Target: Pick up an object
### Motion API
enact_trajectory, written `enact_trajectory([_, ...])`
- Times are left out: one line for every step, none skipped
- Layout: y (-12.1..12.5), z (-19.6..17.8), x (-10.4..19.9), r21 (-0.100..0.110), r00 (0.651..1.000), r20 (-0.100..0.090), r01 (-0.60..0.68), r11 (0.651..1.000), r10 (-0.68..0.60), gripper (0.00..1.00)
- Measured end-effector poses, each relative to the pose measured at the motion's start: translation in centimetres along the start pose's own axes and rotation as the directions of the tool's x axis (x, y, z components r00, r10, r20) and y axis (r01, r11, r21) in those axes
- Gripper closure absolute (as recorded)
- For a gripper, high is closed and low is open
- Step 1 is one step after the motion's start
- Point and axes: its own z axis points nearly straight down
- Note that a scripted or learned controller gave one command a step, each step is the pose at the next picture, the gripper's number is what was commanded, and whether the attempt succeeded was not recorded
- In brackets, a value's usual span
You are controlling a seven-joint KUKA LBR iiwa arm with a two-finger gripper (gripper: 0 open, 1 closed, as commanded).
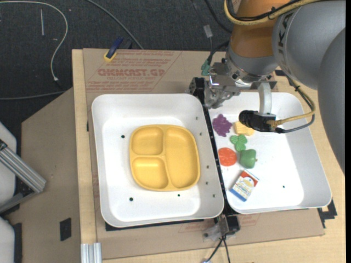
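Reaching in from the right, the grey arm with its orange band sets the gripper (218, 95) low over the far left corner of the right bin (307, 201), just above the wall where the two bins meet. From this angle I cannot tell whether the gripper is released or clenched, and nothing is seen held in it.

The things to pick lie together in the left half of the right bin. A purple bunch of toy grapes (221, 124) lies nearest the gripper, just below it in the view. A yellow piece (243, 128) sits just beside the grapes on their right. Nearer the camera come a small green piece (238, 142), a red-orange round piece (227, 156) close to the bin's left wall, and a larger green piece (248, 158) just beside the round one. A small white carton (244, 186) with blue and red print lies tilted, nearest the front rim and apart from the others.

The left bin (109, 119) holds a yellow divided plate (164, 158) with three compartments, lying flat near its middle.

Both bins rest on a cardboard sheet (137, 70) with red print, laid over the dark surface (33, 64).
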Motion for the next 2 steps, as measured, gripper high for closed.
enact_trajectory([1.13,1.35,4.24,0.000,1.000,0.001,-0.002,1.000,0.002,1.00])
enact_trajectory([1.10,1.26,4.02,0.001,1.000,0.001,-0.005,1.000,0.005,0.00])
